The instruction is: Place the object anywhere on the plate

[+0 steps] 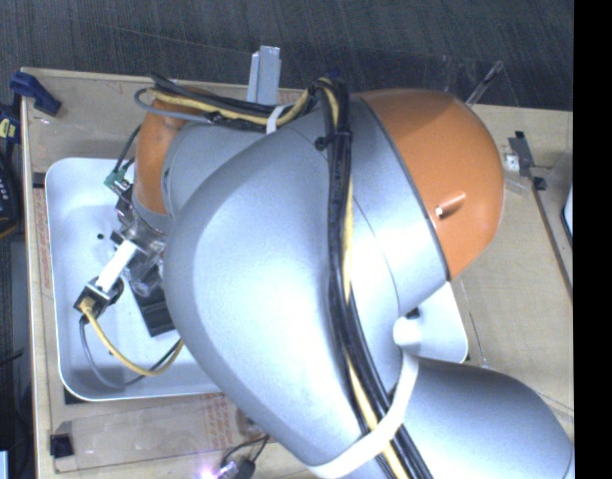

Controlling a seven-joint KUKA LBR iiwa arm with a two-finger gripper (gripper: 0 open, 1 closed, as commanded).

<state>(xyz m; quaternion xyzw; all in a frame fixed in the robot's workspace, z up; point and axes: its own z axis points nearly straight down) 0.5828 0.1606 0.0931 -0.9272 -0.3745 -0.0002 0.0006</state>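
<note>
Object is being hidden by the grey arm (286,267), which is covering most of the bench, so I cannot judge its weight, stiffness or best place to hold, and I cannot tell where it is lying. The gripper (151,289) is reaching down into the left white bin (71,218), close to its floor. Whether it is standing open, closed or touching anything cannot be told.
</note>
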